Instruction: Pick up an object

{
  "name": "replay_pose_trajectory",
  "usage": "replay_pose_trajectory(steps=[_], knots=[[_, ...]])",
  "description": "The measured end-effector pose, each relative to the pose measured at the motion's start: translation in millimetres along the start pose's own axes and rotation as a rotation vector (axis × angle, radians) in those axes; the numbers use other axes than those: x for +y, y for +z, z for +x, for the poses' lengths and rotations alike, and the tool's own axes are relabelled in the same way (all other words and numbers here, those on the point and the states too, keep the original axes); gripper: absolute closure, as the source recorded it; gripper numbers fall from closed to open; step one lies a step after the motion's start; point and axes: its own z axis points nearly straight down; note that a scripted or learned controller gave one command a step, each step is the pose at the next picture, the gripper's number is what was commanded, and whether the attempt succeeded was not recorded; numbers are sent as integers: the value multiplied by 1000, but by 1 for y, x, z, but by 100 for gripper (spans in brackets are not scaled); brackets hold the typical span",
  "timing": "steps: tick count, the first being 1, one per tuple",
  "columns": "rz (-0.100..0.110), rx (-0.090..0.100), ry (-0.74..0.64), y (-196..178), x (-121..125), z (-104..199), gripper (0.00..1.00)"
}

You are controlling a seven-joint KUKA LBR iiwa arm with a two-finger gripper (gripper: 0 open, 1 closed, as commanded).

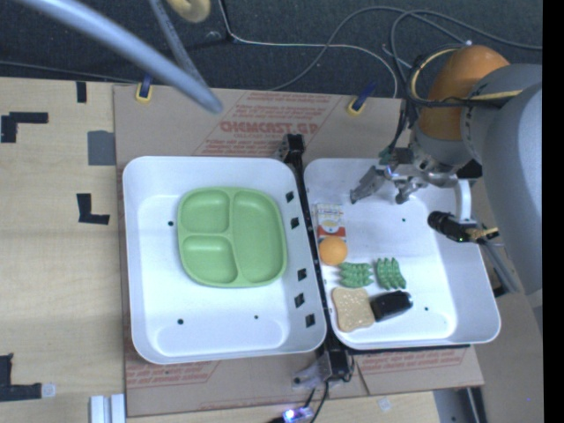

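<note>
Camera view: the gripper [381,186] is hung over the right bin's [467,320] far edge, fingers seemingly spread and empty, so the orange [332,251] and pouch [329,218] at the left wall are left reachable.

My gripper [385,186] hangs over the bare far part of the right bin [441,307]. Nearer the camera, obstacles crowd the bin's left half: carton [329,218], orange [332,251], two green pieces [372,274], bread slice [352,307], black block [390,305]. The strip along the right wall is open floor.
</note>
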Motion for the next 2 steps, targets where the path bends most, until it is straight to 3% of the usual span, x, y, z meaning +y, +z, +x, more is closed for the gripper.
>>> replay_pose_trajectory(steps=[1,2], knots=[[-6,-2,-1,19,1,1,0],[-9,-4,-2,7,2,1,100]])
